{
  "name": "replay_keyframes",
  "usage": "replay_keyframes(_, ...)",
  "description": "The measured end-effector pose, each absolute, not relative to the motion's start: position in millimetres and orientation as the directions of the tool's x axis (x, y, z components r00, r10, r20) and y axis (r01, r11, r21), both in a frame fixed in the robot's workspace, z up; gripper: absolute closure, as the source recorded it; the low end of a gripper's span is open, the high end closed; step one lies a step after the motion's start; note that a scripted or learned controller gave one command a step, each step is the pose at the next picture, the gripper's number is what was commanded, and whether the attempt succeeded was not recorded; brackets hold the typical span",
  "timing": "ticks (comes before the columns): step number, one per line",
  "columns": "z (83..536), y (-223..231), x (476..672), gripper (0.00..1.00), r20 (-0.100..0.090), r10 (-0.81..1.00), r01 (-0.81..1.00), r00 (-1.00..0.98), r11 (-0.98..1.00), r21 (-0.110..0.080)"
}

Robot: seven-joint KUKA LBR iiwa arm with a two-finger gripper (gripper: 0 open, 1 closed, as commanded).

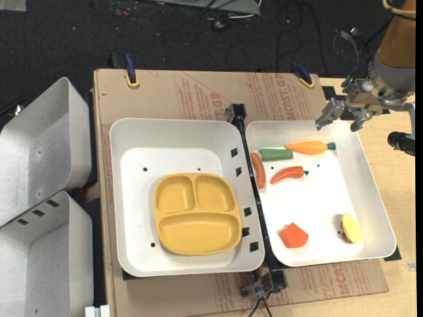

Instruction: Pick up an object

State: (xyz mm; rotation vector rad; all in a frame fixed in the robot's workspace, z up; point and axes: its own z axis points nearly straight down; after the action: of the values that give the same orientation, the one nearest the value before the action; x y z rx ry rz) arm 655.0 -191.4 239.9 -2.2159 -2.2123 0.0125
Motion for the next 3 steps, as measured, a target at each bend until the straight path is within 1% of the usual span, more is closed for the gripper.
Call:
replay_keyframes(1, 249.3, -190.5, 657.4, 0.0, -0.001, 1.0, 1.0, -0.001, 0.001, 0.0)
replay_keyframes(2, 204.3, -196.5, 654.2, 0.0, -0.001, 1.0, 1.0, 0.001, -0.001, -0.002)
replay_keyframes(3, 140.4, -194.0, 656.4, 0.0, 0.001, 1.0, 1.0, -0.003, 0.003, -0.005)
